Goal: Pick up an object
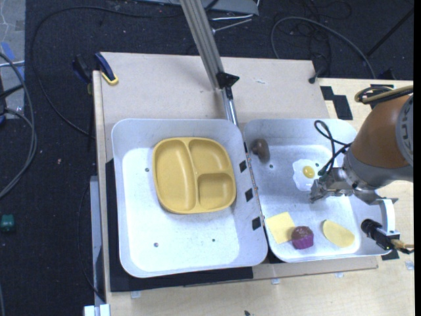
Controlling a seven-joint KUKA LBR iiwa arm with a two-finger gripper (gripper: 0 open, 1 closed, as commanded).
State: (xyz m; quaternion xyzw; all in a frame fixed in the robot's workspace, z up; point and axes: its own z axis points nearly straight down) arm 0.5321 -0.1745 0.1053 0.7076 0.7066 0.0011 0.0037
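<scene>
Dark floor with loose cables surrounds the counter (197, 84), which carries two white bins side by side. Left bin (131, 242) holds a yellow divided plate (195, 175). Right bin (276, 137) holds a brown lump (261, 149) near its upper left, a fried egg (306, 173), a yellow cheese slice (281, 228) touching a purple piece (302, 237), and a yellow chip (339, 234). From the right the arm (385, 143) reaches in; its pincer (323, 188) sits low just beside the egg, whether wide or narrow I cannot tell.
</scene>
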